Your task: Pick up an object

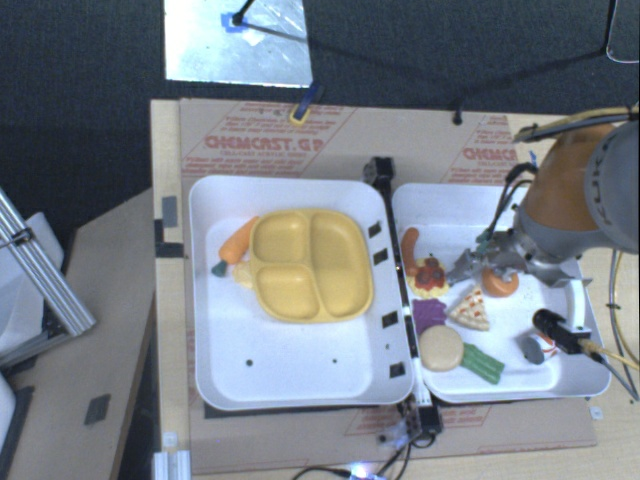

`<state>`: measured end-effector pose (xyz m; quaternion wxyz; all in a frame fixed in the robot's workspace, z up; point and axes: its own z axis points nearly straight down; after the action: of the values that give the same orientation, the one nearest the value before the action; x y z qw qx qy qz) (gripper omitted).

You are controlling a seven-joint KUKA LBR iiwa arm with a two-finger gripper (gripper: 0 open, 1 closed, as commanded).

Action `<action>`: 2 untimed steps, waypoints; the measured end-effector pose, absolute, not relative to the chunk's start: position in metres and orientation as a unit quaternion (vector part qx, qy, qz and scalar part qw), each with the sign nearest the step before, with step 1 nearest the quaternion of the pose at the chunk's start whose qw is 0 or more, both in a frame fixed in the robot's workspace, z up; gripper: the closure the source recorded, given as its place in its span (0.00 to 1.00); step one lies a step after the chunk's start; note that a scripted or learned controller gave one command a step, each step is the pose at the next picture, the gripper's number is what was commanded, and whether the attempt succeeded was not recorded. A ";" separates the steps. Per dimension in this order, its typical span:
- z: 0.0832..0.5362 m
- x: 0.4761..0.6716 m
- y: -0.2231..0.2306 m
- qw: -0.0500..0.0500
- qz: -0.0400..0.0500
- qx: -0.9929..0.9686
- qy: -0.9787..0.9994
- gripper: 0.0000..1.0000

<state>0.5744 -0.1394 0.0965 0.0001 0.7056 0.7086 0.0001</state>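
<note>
Over the right bin (600, 353), your gripper (478, 260) hangs above crowded toys.
You cannot tell its finger state; the pizza slice (470, 313) touches neighbours by the bin's middle, so a descent may snag two.

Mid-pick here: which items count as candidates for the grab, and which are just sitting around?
In play, right bin:
gripper
orange slice
pizza slice
sausage
red berry piece
purple piece
round bun
green piece

Lying about, left bin:
yellow divided plate
carrot
</note>
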 end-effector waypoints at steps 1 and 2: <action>0.089 0.577 -0.140 0.002 0.001 0.707 0.708 0.00; 0.101 0.580 -0.142 0.010 0.003 0.707 0.707 1.00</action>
<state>0.5795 -0.1425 0.1012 0.0097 0.7069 0.7072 0.0031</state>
